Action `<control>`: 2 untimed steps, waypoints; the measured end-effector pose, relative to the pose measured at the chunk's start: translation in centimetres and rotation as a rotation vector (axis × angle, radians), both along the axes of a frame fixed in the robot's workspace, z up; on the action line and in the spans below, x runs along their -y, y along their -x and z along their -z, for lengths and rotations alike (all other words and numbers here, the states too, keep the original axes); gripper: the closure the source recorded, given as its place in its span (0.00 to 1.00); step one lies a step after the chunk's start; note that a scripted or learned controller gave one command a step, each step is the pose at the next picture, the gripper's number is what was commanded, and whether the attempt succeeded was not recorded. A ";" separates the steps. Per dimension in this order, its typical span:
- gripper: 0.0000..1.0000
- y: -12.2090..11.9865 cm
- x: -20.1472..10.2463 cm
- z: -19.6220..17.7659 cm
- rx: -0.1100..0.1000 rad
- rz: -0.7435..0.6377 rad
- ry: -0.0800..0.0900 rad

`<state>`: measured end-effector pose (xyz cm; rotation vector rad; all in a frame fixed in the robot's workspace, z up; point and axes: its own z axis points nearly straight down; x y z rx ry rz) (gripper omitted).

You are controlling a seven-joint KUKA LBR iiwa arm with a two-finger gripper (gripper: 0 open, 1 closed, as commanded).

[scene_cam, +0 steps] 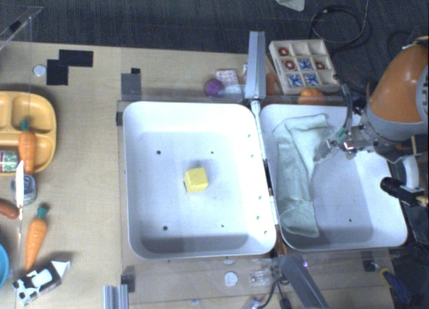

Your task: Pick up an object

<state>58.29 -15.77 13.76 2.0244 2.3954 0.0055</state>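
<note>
The right bin (385, 230) contains one pale cloth (298, 170), lying crumpled along the bin's left wall and spreading toward the rear. Judged from its folds, the cloth is soft, light and limp; it will drape and may slip free if pinched at a thin edge. A raised fold near the rear, close to the hand (335, 145), looks the best place to take hold.

The left bin (144, 167) contains one small yellow block (196, 179), near its centre. It appears rigid and light, with flat opposing faces suited to a two-sided pinch.

The hand is low over the rear of the right bin, at the edge of the cloth. Whether it is released or clenched cannot be determined; no object is seen held in it.

Count: two bins, one cloth, one block. On the table (80, 167) to the left: two toy carrots, one (26, 152) in the yellow tray (27, 110).
</note>
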 end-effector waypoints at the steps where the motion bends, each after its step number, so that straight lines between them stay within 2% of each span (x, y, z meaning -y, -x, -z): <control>1: 0.00 -4.0 -0.6 -4.4 0.003 0.194 -0.001; 2: 0.00 -1.5 -2.1 -0.9 -0.001 0.183 -0.001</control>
